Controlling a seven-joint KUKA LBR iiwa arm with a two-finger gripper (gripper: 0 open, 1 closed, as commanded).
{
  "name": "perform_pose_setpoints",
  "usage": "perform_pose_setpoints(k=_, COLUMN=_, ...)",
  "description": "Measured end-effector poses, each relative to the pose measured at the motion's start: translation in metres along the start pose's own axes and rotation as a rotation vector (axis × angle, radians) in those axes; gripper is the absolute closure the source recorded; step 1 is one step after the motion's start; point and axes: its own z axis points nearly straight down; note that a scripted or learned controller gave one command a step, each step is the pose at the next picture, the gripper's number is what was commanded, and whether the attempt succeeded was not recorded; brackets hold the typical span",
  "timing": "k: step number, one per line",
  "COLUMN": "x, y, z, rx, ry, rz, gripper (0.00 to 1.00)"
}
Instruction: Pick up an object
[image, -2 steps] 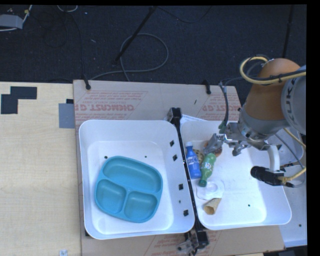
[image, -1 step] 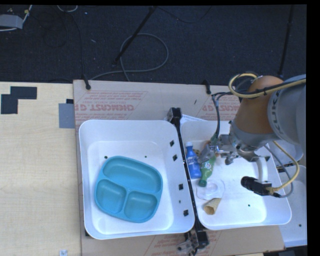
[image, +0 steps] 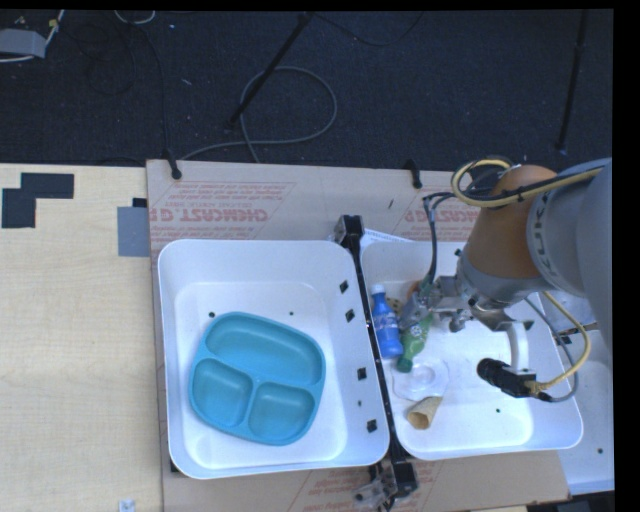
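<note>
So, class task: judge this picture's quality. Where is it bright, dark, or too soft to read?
Camera view: the white bins are brightly lit, nearly washed out; the floor behind is dark; the blue tray reads crisply; the small items near the blue bottle are soft and hard to identify; the arm casts little shadow.

I see two white bins side by side; left bin holds a blue divided plate; right bin has a blue bottle by the divider, a green bottle just beside it, a clear cup below, a tan cone nearer the front; my arm reaches in from the right, gripper low over the green bottle's top end.
</note>
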Motion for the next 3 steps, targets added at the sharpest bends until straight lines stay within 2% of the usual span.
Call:
perform_pose_setpoints(k=1, x=0.003, y=-0.002, z=-0.006, rx=0.013, ry=0.01, rz=0.003, gripper=1.0)
perform_pose_setpoints(k=3, x=0.001, y=0.002, z=-0.131, rx=0.008, ry=0.013, rz=-0.009, gripper=1.0)
